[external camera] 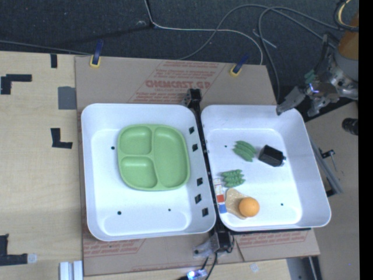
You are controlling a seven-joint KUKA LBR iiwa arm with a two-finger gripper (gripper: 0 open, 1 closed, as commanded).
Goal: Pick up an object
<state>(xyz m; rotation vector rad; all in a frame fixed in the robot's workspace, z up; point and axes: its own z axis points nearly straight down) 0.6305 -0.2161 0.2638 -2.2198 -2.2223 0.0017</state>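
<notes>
1. Okay, I see two white bins side by side on a cardboard sheet (175,77) over the bench; the left bin (96,156) and the right bin (303,174) touch along a black clipped seam.
2. The left bin holds a green divided plate (154,156), lying flat, roughly centred, slightly toward the far side.
3. The right bin holds the pickable stuff: a black block (271,155) right of centre, tilted.
4. A green leafy piece (245,150) sits just left of the black block, apart from it.
5. A second green piece (232,177) lies nearer, close to the bin's left wall.
6. An orange ball (249,207) sits near the front, touching a tan piece (233,201) beside it; a small red-and-blue strip (220,198) is at the left wall there.
7. The gripper (289,105) is at the far right corner of the right bin, above the rim, well apart from every object.
8. I cannot tell its state from here; it's dark and blurred. Nothing is visibly in it.
9. Cables (233,22) trail across the dark floor beyond the bench.
</notes>
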